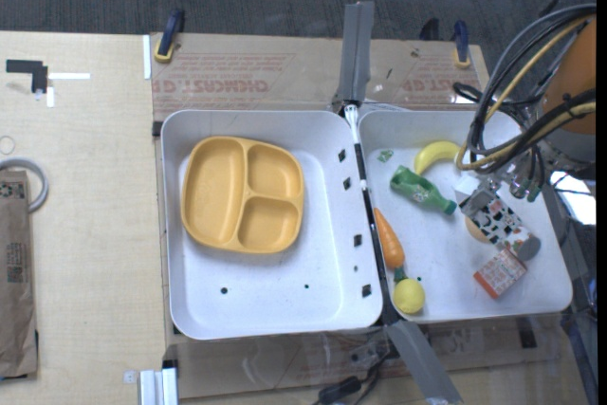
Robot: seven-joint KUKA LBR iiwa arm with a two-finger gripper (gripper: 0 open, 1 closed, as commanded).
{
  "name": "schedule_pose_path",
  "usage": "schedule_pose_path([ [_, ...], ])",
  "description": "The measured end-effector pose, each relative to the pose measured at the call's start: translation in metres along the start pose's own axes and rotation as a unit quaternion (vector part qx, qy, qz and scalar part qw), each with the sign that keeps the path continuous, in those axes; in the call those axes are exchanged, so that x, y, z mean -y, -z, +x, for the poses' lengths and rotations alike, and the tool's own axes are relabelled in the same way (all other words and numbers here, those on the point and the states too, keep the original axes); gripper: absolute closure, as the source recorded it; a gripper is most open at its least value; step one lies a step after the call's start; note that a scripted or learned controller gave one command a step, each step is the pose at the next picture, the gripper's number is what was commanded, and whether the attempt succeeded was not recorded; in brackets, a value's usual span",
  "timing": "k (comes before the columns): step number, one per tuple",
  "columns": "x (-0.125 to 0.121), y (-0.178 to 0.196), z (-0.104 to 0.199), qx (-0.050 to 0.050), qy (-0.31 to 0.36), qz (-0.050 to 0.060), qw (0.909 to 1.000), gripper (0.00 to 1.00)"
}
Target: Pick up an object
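My gripper (pixel 493 218) hangs low over the right bin (pixel 446 305), beside the green bottle (pixel 422 190) at its nine o'clock; I cannot tell its state. By my judgement nothing is lifted yet. A small box (pixel 499 273) sits at six o'clock, the bin's right wall close at three.

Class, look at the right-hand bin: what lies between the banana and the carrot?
The green bottle. In the camera view it lies tilted on the bin floor, below the banana and above the carrot, touching neither.
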State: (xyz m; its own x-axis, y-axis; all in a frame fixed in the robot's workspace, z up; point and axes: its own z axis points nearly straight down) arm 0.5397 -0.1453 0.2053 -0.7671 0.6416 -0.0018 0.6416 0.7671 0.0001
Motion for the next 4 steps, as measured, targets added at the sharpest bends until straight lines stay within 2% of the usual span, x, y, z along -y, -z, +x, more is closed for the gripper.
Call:
schedule_pose_path([
  [1,-0.036,0.009,-0.055,0.001,0.122,0.000,0.9925,1.00],
  [2,0.000,0.003,-0.049,0.000,-0.040,0.001,0.9992,1.00],
  [3,-0.024,0.011,-0.110,0.002,0.121,0.000,0.9927,1.00],
  [4,-0.038,0.003,-0.115,0.002,0.199,0.000,0.9799,1.00],
])
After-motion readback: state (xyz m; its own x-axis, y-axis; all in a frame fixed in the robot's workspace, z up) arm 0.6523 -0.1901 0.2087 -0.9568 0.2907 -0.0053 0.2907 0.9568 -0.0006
